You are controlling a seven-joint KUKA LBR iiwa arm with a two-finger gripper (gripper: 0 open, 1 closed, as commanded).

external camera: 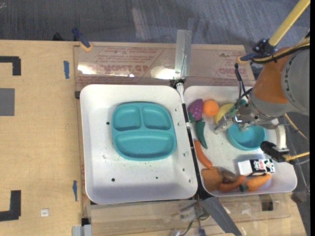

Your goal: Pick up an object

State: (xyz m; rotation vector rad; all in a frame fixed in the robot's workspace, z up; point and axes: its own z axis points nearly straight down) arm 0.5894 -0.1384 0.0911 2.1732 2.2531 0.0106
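Your claw (235, 118) hangs in the right white bin (290, 181); I cannot tell its state. The yellow plastic banana (224, 112) lies just left of it, long axis slanting up-right.

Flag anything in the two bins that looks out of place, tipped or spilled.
Nothing looks spilled or broken. The teal divided plate lies flat in the left bin. In the right bin the toy food is piled loosely along the left and front walls, with the carrot resting partly against the small carton.

A teal divided plate (143, 131) lies in a white bin (93, 146); nearby, a purple eggplant (196, 109) and an orange ball (210, 107).
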